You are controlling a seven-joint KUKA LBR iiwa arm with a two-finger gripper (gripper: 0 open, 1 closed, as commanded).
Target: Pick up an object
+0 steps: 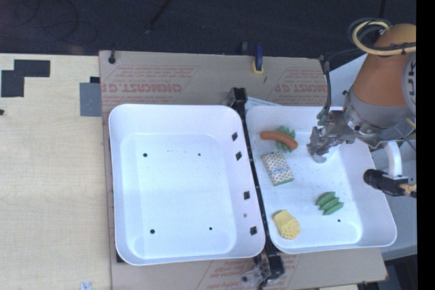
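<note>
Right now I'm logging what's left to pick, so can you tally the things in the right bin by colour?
Orange: 1, the sausage-shaped piece
Green: 2, the leafy piece behind it and the pod bundle
Yellow: 1, the round ridged piece
Pale patterned: 1, the small packet
Total: 5, all lying in the right bin

Arm (pixel 384 81) enters from right, gripper (pixel 319 151) low over right bin (pixel 377 231), upper part. Right bin contents: orange sausage (pixel 279 138) against green item (pixel 286 132); patterned packet (pixel 278 168) at centre-left; green pods (pixel 329 202); yellow corn piece (pixel 287 224) near front. Left bin (pixel 122 146) alongside, touching right bin.
</note>
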